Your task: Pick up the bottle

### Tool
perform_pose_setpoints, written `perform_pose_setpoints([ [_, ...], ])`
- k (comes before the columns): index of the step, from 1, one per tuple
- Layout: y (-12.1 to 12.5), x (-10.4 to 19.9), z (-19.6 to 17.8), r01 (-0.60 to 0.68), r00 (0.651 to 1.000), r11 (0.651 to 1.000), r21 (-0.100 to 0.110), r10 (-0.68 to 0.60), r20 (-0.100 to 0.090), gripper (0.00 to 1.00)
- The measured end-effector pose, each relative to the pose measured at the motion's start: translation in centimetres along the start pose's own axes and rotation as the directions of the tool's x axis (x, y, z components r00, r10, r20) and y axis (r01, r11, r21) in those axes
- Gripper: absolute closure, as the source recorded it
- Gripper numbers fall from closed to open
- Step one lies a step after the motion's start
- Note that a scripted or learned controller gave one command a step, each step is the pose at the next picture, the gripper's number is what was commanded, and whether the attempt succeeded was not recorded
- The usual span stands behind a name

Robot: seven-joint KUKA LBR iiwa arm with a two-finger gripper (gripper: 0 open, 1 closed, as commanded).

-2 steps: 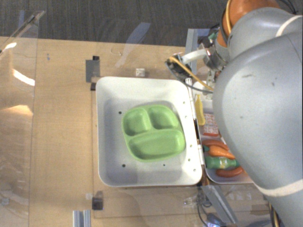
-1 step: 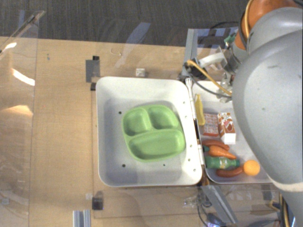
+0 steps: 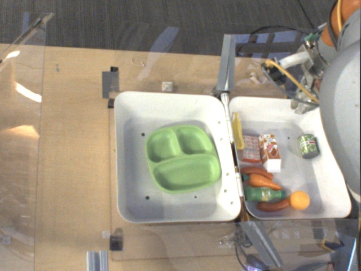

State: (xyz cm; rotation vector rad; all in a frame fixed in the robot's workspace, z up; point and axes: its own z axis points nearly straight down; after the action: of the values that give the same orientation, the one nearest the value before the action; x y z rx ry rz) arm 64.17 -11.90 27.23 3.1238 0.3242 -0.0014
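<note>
The gripper (image 3: 300, 101) hangs at the back rim of the right bin (image 3: 333, 196), under the grey arm (image 3: 341, 112) that comes in from the right; whether it is spread or pressed together cannot be told from this angle, and nothing shows between its tips. The green bottle (image 3: 262, 195) lies on its side near the front left corner of that bin, well apart from the gripper, its long axis running left to right with the narrow neck toward an orange ball (image 3: 300, 200). A carrot (image 3: 263, 180) lies just behind it and a brown sausage (image 3: 273, 206) just in front. Farther back are two small cartons (image 3: 271, 152) with red printing too small to read, a yellow strip (image 3: 237, 131) along the left wall, and a green can (image 3: 308, 145) whose label is illegible. The left bin (image 3: 127, 151) holds a green divided plate (image 3: 183, 157). Both bins sit on a pale wooden bench (image 3: 62, 151), with dark carpet (image 3: 141, 10) beyond.
</note>
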Motion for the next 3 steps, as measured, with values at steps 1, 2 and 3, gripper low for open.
perform_pose_setpoints([
  [1,6.7,0.2,-0.4,0.058,0.998,0.998,0.000,-0.058,0.000,1.00],
  [2,8.7,0.1,5.6,0.002,1.000,1.000,0.002,-0.002,0.001,1.00],
  [3,7.5,0.2,5.6,0.002,1.000,1.000,0.001,-0.002,-0.001,1.00],
])
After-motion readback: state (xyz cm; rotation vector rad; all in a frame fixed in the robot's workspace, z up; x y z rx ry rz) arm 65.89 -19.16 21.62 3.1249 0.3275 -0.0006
